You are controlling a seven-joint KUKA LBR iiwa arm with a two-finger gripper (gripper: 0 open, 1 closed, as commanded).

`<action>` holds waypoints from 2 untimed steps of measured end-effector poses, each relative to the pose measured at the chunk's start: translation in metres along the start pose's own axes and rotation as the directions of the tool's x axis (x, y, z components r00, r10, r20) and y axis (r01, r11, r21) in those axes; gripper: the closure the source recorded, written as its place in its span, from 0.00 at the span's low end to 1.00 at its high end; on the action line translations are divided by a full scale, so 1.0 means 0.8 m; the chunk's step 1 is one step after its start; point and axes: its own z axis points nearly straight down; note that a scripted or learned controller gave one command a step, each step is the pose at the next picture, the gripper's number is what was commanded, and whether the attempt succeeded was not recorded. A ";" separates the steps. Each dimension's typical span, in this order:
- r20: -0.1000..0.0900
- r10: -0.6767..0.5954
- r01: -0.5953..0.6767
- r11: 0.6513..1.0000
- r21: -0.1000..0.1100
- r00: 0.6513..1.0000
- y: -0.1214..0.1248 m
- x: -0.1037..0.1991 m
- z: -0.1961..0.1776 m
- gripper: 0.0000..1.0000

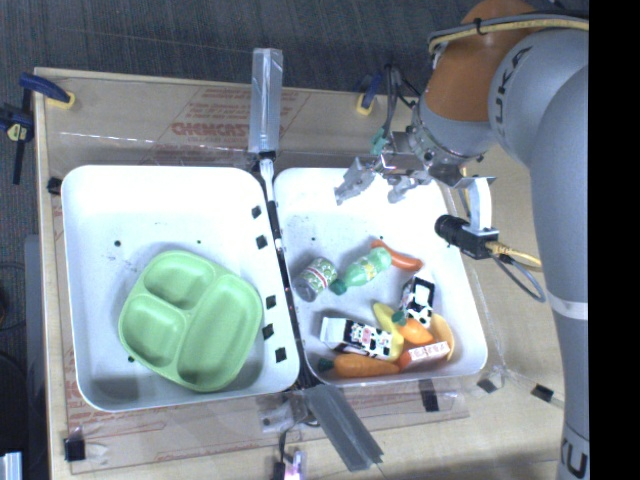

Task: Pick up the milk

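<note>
Orange-banded arm's gripper [378, 181] hung open-fingered (holding nothing); it should descend squarely over the milk carton [357, 337], avoiding the banana [388, 321].

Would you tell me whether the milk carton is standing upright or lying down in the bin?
Lying down. The milk carton rests flat on its long side on the floor of the right bin, beside the banana, with the tool above, apart from it.
</note>
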 end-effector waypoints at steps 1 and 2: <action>-0.001 0.144 -0.144 0.990 0.000 0.990 -0.128 -0.082 0.069 0.00; 0.000 0.071 -0.071 0.997 -0.004 0.997 -0.146 -0.076 0.019 0.00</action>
